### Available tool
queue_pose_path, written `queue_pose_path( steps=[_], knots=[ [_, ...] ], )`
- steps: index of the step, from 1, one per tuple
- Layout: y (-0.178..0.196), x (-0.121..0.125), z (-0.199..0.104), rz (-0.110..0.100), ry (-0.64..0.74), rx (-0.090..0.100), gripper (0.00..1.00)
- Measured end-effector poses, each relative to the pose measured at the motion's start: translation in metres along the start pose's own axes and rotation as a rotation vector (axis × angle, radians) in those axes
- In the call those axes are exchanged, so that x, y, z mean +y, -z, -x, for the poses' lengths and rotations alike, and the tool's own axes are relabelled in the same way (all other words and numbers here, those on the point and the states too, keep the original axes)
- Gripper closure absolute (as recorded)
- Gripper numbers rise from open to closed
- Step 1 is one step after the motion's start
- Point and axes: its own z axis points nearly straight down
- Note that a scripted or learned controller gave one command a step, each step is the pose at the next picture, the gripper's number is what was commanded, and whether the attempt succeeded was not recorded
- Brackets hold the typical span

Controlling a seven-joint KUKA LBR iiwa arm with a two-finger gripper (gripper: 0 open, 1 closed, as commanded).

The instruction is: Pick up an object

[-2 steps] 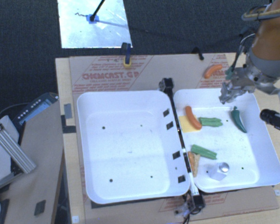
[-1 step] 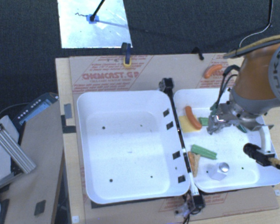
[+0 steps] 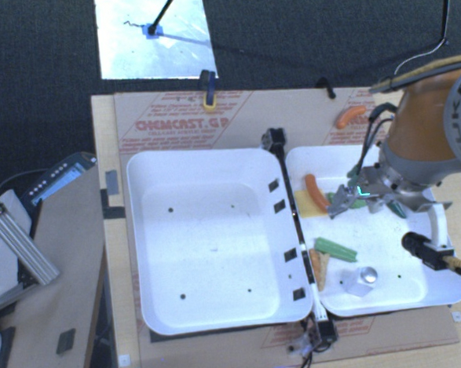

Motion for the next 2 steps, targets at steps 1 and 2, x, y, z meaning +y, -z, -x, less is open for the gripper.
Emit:
queue_pose_path(
  steps=[1,2],
  knots=[
    [-0.109,-0.013,0.045,-0.010,-0.005,0.000,0.00],
    [-0.117,0.060,0.021,0.006,0.006,0.000,0.00]
  ],
)
